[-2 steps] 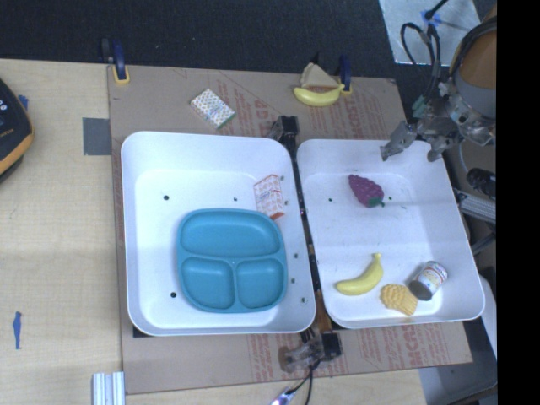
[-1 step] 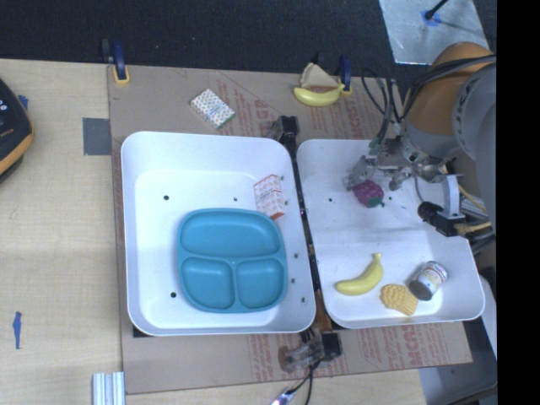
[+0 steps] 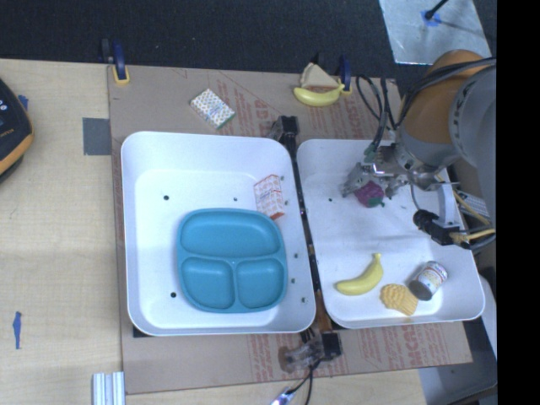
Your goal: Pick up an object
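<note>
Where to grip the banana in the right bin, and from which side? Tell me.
Grip the banana across its thick middle, coming straight down from above. It lies flat on the right bin's floor, curved, ends tapering, so the middle gives the widest hold. Set the fingers across the curve; the yellow textured piece sits close by its lower right, so keep toward the centre.

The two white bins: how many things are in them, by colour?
Blue: 1, the divided tray
Yellow: 2, the banana and the bumpy yellow piece
Purple: 1, the object under the end effector
Red and white: 1, the small packet
Silver: 1, the can
Total: 6
</note>
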### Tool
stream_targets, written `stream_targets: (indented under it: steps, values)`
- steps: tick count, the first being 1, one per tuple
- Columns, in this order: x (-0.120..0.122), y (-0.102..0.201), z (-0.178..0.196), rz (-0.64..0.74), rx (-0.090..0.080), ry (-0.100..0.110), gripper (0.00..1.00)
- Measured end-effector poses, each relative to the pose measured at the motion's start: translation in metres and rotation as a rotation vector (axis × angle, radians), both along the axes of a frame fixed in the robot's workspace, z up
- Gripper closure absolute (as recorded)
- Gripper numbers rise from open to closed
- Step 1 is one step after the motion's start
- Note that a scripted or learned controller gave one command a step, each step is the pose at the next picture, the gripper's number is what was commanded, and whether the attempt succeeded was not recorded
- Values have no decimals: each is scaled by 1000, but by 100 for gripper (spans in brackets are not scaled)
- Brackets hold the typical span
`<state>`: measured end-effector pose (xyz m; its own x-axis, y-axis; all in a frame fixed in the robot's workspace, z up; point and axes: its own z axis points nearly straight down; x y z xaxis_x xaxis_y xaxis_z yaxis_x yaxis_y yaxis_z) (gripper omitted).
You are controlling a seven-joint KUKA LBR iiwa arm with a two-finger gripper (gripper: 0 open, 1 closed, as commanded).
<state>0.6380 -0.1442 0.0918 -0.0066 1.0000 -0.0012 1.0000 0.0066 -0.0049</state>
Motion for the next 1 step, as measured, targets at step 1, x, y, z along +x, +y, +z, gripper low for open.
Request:
stream_targets:
  steps: [1]
  values:
    - [0, -1, 10, 2, -1, 1, 100]
